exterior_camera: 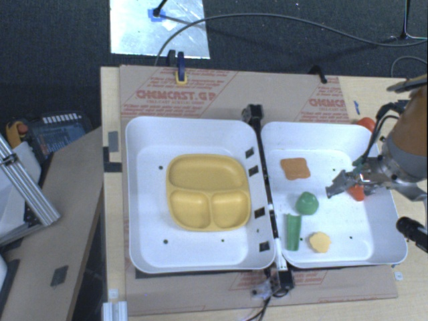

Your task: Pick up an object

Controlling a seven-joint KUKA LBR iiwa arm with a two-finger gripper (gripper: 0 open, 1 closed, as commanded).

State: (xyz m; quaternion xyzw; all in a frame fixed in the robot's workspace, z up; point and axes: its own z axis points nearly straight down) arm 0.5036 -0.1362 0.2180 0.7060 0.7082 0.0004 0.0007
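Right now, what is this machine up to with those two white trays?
A robot arm reaches in from the right, its gripper low over the right tray. That tray holds a brown slice, a green ball, a green stick, a yellow lump and something red beside the gripper. The left tray holds a yellow divided plate. Nothing looks lifted yet.

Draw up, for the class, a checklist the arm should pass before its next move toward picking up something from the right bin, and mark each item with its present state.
1. Candidates in the right bin: ok. A brown flat piece, green ball, green stick and yellow lump lie there.
2. Gripper over the right bin: ok, at its right part.
3. Jaws open or shut: cannot tell.
4. Nothing held already: cannot tell; a red-orange thing shows right by the gripper.
5. Green ball apart from its neighbours: ok, though the green stick lies close below.
6. Yellow tray out of the way: ok, in the left bin.
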